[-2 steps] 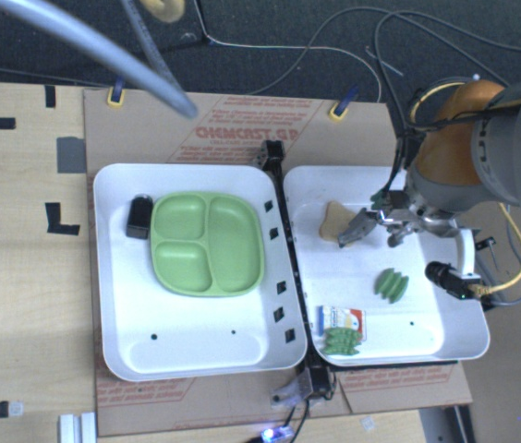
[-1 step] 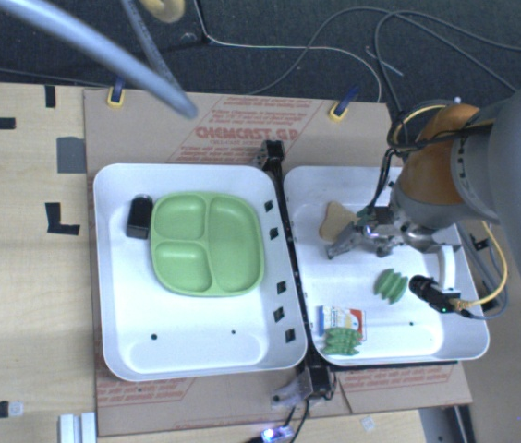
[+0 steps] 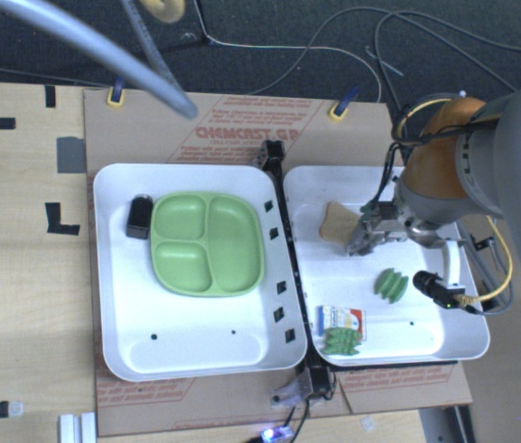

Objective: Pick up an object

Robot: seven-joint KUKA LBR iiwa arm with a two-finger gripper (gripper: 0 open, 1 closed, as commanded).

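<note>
Left of the bin divider [image 3: 284, 238]: green sectioned plate [image 3: 208, 244], rigid, awkward. Right of it: tan block [image 3: 337, 221], probably light and stiff; grip across short sides. Tool [image 3: 364, 240] just beside the block; open or closed: cannot tell. Farther right: green ridged piece [image 3: 391, 284].

Grey arm [image 3: 482, 164] with orange band reaching in from the right, jaws [image 3: 364, 238] low, pointed left.
</note>
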